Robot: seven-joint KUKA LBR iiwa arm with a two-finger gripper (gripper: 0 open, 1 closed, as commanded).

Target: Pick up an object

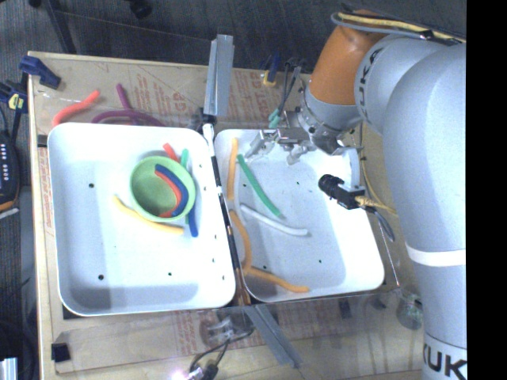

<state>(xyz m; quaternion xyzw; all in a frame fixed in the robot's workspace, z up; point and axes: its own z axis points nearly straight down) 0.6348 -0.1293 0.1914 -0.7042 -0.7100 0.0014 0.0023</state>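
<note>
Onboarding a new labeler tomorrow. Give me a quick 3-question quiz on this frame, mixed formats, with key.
1. True or false: the green bowl sits in the right bin.
2. Multiple choice: what lies nearest the gripper? A) the green strip B) the yellow strip C) the red strip on the bench
3. Fill in: the long orange strip lies along the right bin's ____ side, as the camera view shows it.

Key: 1 false, it is in the left bin. 2 A. 3 left.
</note>
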